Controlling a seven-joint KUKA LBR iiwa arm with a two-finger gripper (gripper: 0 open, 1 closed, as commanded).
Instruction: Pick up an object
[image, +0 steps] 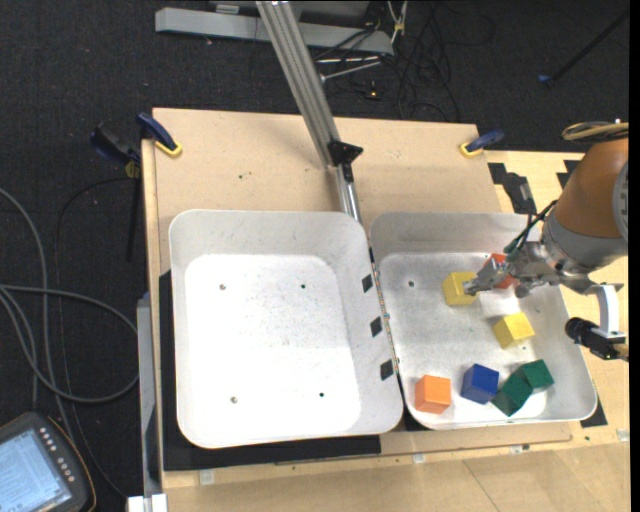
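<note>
On the counter (260, 160) we see the left bin (265, 325), then in the right bin (420, 300) an orange cube (433, 393), a yellow cube (459, 289) just beside the tool (497, 276), whose opening we cannot tell, and a blue cube (480, 383).

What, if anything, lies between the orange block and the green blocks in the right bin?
The blue block sits between the orange block and the green blocks, seen in the camera view.
</note>
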